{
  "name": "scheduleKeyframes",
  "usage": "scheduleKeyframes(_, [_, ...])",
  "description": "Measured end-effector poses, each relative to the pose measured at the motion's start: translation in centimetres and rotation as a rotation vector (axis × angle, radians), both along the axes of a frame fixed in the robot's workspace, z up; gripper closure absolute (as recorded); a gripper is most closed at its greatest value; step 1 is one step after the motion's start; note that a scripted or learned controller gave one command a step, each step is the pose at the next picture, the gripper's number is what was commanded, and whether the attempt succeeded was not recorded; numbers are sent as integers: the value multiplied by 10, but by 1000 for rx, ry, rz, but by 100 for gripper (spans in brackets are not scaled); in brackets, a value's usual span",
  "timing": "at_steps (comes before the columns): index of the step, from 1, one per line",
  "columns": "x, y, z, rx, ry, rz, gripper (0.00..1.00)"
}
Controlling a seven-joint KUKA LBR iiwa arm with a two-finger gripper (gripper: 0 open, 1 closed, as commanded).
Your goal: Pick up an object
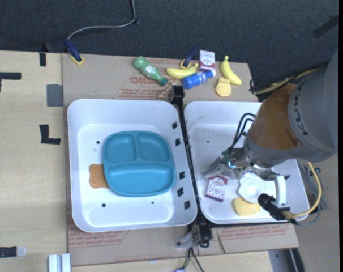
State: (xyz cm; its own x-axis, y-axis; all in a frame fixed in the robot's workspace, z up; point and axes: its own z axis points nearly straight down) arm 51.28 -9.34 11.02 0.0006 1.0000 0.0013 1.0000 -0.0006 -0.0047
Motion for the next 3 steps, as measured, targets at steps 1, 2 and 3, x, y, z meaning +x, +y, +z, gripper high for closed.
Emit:
scheduleKeyframes(1, [82,41,74,-1,-6,2,0])
scheduleKeyframes(2, [14,48,74,-1,-2,1,0])
scheduleKeyframes(3, [3,-14,-24,-2,-5,-1,0])
